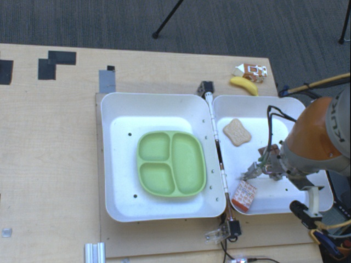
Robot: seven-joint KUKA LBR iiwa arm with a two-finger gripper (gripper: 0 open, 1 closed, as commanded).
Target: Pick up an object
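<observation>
In the right bin (285, 201) a tan slice of toast (237, 131) lies near the back left. A red and white packet (244, 195) rests against the bin's front left rim. My gripper (253, 172) hangs low over the bin floor between them, just above and right of the packet, its thin fingers pointing left. Nothing shows between the fingers. The grey arm with its orange band (312, 136) reaches in from the right.
The left bin (118, 147) holds a green divided plate (171, 164). A yellow banana (244, 84) and a small carton (253, 70) lie on the bench behind the right bin. Cables and clips sit at the bins' front edge (227, 230).
</observation>
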